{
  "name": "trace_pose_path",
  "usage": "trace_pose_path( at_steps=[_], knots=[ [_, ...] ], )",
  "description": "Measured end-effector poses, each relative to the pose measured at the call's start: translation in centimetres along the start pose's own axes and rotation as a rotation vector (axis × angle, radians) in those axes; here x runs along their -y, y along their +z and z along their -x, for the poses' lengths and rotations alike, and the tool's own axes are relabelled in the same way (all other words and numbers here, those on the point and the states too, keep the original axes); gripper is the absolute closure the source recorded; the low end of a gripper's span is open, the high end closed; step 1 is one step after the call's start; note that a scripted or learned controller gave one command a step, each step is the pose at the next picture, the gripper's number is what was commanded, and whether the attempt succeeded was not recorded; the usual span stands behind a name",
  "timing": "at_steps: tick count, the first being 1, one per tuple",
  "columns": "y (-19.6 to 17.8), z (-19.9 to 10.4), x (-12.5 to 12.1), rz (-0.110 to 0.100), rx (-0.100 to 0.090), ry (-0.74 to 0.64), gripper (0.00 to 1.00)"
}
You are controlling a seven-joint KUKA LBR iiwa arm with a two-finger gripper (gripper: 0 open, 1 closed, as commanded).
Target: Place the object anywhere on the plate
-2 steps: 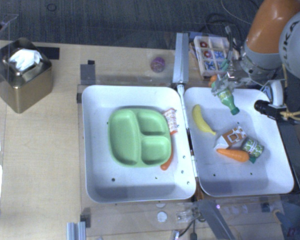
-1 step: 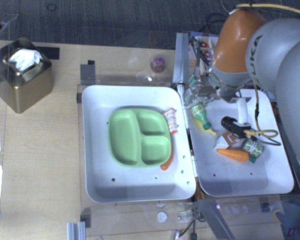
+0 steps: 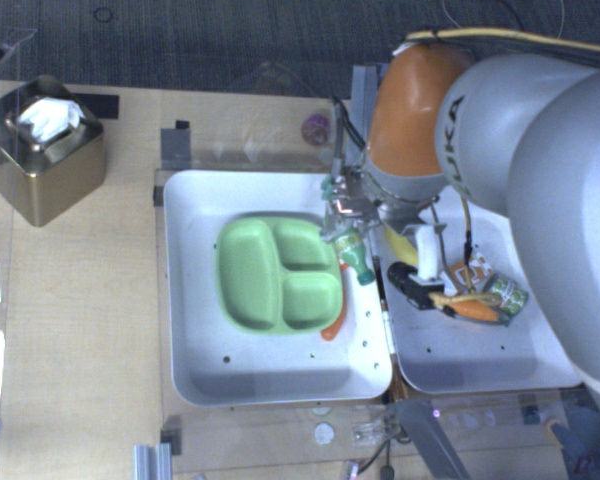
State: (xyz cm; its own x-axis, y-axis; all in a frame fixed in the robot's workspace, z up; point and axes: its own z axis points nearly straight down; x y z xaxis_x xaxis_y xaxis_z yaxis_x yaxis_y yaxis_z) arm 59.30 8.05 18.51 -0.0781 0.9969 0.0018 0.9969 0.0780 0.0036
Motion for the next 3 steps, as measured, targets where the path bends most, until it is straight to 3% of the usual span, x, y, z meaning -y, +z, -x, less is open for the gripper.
trace_pose_path(
  at_steps=[1, 2, 3],
  knots=[
    [0.5, -3.8, 1.5, 0.0, 0.0, -0.213, 1.0],
    [2.1, -6.9, 0.4, 0.001, 0.0, -0.474, 1.0],
    [2.1, -6.9, 0.4, 0.001, 0.0, -0.474, 0.0]
  ],
)
